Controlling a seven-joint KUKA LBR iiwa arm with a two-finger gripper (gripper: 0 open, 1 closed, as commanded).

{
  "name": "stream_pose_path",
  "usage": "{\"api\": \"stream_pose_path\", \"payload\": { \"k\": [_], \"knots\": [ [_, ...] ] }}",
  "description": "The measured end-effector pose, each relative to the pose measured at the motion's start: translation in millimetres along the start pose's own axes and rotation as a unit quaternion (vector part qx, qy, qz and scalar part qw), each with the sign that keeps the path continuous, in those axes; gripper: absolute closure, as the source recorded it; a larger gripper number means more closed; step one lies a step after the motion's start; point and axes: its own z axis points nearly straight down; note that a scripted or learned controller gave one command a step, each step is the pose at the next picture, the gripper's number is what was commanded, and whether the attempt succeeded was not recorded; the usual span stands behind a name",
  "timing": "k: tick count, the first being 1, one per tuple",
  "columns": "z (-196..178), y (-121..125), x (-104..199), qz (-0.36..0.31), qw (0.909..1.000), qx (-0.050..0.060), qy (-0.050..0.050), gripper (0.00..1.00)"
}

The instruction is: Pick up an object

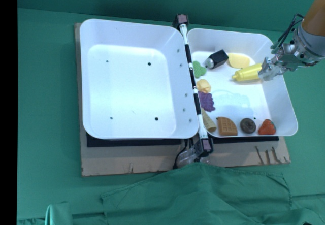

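Nearest, rumpled green cloth (203,193) below the right bin (284,102). Inside that bin, toy foods strewn loosely, likely tipped in for picking practice. At its upper right wall, gripper (266,70) apparently clamped on the yellow bottle (247,73), lifted at a tilt. No readable labels or writing anywhere.

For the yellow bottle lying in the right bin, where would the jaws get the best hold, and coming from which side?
Grip the yellow bottle across its round body near the middle, coming down from above with the jaws set across its long axis. It lies on its side, pointing left-right, with its right end at the gripper by the right bin's wall. The tapered left tip would probably slip.
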Motion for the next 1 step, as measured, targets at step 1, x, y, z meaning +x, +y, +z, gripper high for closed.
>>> {"api": "stream_pose_path", "payload": {
  "k": [1],
  "knots": [
    [45.2, 75.9, 55.2, -0.005, 1.0, 0.004, 0.002, 1.0]
  ]
}}
